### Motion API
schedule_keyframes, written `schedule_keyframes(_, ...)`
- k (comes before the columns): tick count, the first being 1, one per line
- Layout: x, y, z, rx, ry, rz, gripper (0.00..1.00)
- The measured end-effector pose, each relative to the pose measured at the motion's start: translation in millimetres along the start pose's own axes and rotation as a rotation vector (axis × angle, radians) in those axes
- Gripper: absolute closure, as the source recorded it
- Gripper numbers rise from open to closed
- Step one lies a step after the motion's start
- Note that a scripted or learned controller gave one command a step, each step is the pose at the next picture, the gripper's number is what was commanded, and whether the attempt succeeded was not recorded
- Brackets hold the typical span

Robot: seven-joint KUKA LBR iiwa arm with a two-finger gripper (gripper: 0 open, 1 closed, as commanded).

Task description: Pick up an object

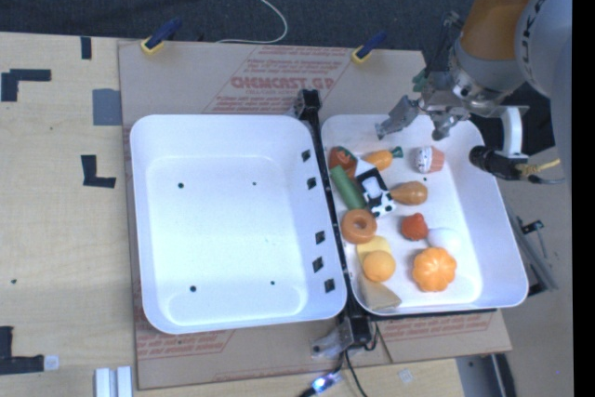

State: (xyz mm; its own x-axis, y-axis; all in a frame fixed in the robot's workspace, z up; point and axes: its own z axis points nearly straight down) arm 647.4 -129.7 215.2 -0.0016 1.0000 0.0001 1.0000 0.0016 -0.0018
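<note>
White plastic forms both bins; the left bin (223, 228) holds no objects, while the right bin (497, 242) carries all the candidate items, crowded toward its left wall and middle. The gripper (423, 118) is seen above the far edge of the right bin, its two fingers spread apart with nothing between them, so it is judged released and not yet committed to a target. Nearest below it lie a small carrot (379, 158) and a small whitish item (426, 160) whose identity cannot be made out. Further toward the near edge are noted a green cucumber (350, 189), a brown potato-shaped piece (409, 193), a glazed doughnut (359, 226), a red item (414, 226), an orange ball (378, 267) and an orange pumpkin (434, 269). The step in hand is judged to be selection and descent. A clean pick is best served by an isolated object: the pumpkin stands clear of its neighbours, whereas the cucumber, the doughnut and the ball are packed close together by the wall. It is advised that the fingers be kept wide during descent, centred over the chosen piece, and closed only once both sides are straddled; rounded shapes may be squeezed out sideways.
</note>
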Motion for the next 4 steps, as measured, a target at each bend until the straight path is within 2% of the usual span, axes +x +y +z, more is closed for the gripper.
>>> schedule_keyframes(1, 5, 21, 112, 0.002, -0.002, -0.001, 0.0)
schedule_keyframes(2, 15, 17, 111, -0.017, -0.012, 0.005, 0.0)
schedule_keyframes(4, 20, -17, 115, -0.034, -0.022, 0.008, 0.0)
